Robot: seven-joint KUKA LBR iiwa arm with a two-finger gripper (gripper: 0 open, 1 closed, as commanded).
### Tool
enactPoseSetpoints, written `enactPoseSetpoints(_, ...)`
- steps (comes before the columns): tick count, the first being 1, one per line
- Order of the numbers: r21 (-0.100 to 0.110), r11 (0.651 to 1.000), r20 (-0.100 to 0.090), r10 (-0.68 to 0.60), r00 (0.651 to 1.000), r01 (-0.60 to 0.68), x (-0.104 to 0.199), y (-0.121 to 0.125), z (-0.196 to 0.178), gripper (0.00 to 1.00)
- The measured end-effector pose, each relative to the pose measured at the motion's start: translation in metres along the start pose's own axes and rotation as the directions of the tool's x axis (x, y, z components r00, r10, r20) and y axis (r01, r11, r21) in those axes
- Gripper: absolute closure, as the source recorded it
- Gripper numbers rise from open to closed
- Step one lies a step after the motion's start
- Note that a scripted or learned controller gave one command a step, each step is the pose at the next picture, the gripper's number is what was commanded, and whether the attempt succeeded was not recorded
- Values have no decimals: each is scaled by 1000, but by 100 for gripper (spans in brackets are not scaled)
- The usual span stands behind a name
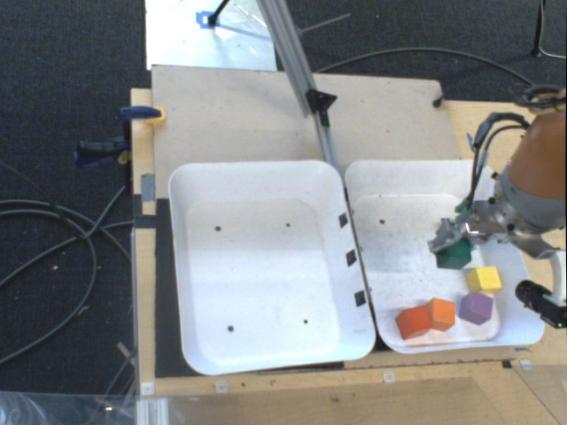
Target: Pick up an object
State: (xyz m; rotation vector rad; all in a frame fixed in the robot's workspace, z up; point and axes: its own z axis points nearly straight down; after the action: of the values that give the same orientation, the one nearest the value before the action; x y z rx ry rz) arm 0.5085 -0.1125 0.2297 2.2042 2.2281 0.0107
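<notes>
While the gripper (450, 240) sits over the green block (456, 255) — finger state unclear — yellow block (484, 279) lies near.

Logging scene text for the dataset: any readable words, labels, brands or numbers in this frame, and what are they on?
None readable.
Small black tags along the divide between the left bin and right bin: too small to tell if they carry print.
Blue mark on the pale sheet at the top: a shape, no legible text.
The blocks, including the yellow block and purple block, show plain faces.
</notes>
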Motion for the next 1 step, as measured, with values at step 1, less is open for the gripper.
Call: enactPoseSetpoints(1, 3, 1000, 4, 11, 1000, -11, -46, -2, -52, 100)
